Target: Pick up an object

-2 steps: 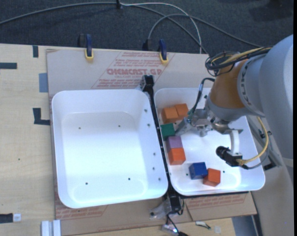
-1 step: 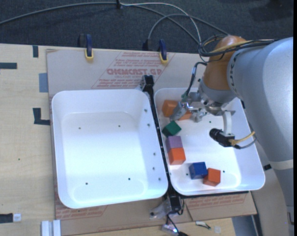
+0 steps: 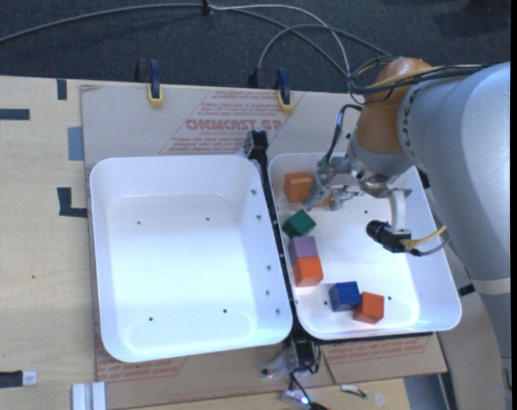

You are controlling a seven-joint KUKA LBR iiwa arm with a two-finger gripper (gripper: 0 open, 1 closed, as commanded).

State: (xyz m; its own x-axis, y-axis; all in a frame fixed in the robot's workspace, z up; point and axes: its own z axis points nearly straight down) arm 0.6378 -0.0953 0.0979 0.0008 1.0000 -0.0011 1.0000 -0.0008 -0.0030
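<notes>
We see the gripper [image 3: 331, 190] low over the far part of the right bin [image 3: 429, 306], just right of an orange cube [image 3: 298, 186] that sits near the bin's far left corner. The wrist and cabling crowd that spot, so we cannot tell how the gripper's tips are set, nor whether anything lies between them.

We take the orange cube as the likeliest target, since it lies closest to the tool. It rests flat on the bin floor, close to the black divider [image 3: 271, 229] that joins the two bins. Nearer to us along the same left side lie a green cube [image 3: 299, 223], then a lilac block [image 3: 304, 247] touching another orange block [image 3: 308, 270]. At the near end a blue cube [image 3: 344, 295] sits against a third orange cube [image 3: 370, 307]. The left bin [image 3: 104, 254] sits alongside.

We judge these cubes to be light, rigid pieces, probably foam or wood, with smooth flat faces. They should not crush or break, but a light block slides easily on the slick white plastic if nudged off-centre. The best hold is across two opposite flat faces, centred and square, rather than on corners. The divider's closeness may leave little room on the cube's left side.
</notes>
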